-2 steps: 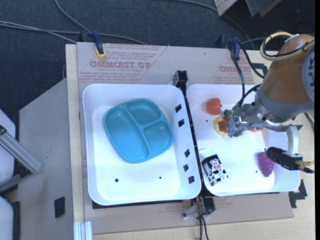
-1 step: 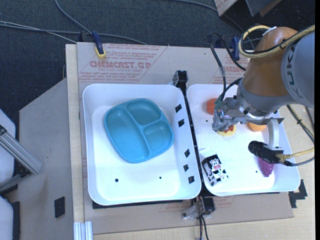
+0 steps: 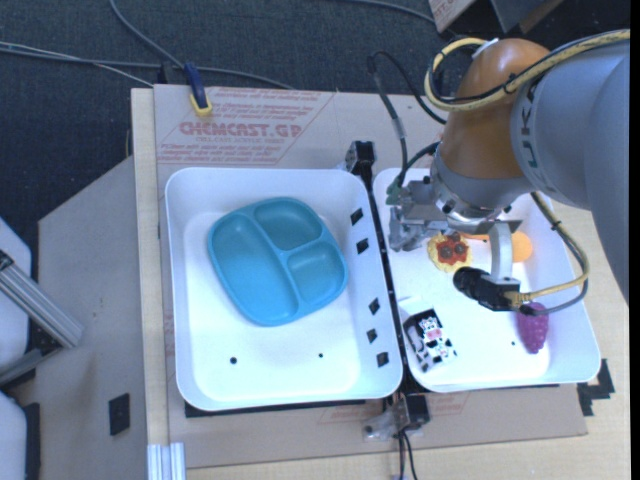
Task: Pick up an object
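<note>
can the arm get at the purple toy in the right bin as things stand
Probably yes: the purple toy lies uncovered near the right bin's front corner, apart from the other things, and the pincer hangs close above that bin.

Small toys (image 3: 452, 252) in right bin (image 3: 570, 366)

Apparently "CHEMCAST GP" in red on board (image 3: 243, 126)

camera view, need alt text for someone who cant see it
A grey and orange arm reaches from the right over the right bin, its tool low near the bin's left wall, beside small toys: a yellow-orange one, a purple one and a black-and-white one. The left bin holds a blue divided plate.
</note>
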Available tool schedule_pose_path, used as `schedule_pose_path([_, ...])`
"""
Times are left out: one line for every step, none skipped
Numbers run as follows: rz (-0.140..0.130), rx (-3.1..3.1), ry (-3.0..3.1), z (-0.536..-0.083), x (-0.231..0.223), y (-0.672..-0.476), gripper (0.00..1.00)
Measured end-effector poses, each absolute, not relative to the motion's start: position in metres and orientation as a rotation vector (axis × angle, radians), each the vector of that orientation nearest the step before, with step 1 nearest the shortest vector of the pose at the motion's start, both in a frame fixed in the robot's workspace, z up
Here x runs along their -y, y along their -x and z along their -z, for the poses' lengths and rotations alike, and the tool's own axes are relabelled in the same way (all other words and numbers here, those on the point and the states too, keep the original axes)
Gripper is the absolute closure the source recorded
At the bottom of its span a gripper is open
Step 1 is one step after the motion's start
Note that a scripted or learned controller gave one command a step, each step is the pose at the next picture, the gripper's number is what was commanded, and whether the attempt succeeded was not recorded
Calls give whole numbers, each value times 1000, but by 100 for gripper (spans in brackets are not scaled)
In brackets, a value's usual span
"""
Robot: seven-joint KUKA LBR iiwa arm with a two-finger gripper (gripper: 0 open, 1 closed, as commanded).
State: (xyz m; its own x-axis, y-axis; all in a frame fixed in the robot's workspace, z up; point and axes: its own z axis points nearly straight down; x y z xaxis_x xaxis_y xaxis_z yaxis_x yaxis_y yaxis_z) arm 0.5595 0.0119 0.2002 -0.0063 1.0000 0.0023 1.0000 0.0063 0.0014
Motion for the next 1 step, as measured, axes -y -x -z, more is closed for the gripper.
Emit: schedule_pose_path([7, 2230, 2214, -208, -69, -588, 100])
